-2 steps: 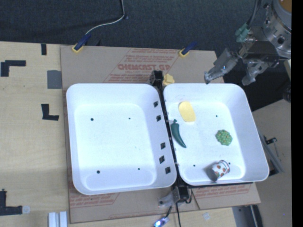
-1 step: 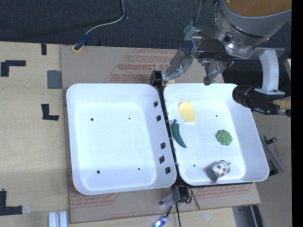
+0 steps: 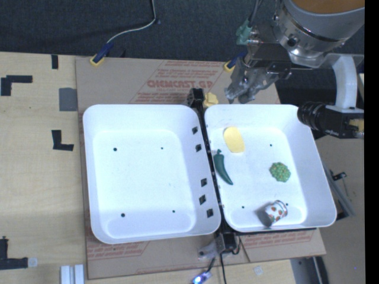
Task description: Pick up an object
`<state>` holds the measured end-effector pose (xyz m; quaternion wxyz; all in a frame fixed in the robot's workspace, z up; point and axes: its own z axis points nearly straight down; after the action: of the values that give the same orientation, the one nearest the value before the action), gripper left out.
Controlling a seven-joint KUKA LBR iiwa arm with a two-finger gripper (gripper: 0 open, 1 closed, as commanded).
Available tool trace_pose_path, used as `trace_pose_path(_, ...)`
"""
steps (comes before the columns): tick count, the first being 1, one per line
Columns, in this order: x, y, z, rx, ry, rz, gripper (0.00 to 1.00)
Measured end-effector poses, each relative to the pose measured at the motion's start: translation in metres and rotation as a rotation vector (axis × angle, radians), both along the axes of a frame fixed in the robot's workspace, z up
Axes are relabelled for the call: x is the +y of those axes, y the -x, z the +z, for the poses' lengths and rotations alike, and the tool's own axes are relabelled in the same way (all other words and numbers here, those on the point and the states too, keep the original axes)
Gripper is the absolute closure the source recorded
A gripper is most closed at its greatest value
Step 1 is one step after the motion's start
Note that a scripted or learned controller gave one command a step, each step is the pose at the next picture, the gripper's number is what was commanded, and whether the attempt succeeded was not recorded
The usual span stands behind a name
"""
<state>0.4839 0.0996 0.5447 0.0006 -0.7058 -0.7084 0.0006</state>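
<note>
The right bin (image 3: 308, 138) holds a pale yellow oval piece (image 3: 234, 139), a dark green pepper (image 3: 222, 167) near the divider, a green bumpy ball (image 3: 280, 171) and a small red-and-white can (image 3: 273, 212) lying at the front. My gripper (image 3: 241, 93) hangs above the back rim of the right bin, up and behind the yellow piece. Nothing shows between its fingers.
The left bin (image 3: 95, 158) sits beside the right one, joined by a black clip strip (image 3: 204, 170). Both rest on a cardboard sheet (image 3: 172, 81). A black camera mount (image 3: 323, 118) juts in at the right. A cable with a yellow-blue plug (image 3: 102, 55) lies behind.
</note>
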Motion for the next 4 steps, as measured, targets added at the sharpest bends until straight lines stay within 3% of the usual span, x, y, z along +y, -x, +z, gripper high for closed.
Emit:
trace_pose_path(1, 0.009, 0.000, -0.011, 0.001, 0.001, -0.002, 1.00)
trace_pose_path(2, -0.031, 0.000, -0.010, 0.000, 0.001, -0.006, 1.00)
trace_pose_path(4, -0.147, 0.000, -0.010, -0.001, 0.002, -0.008, 1.00)
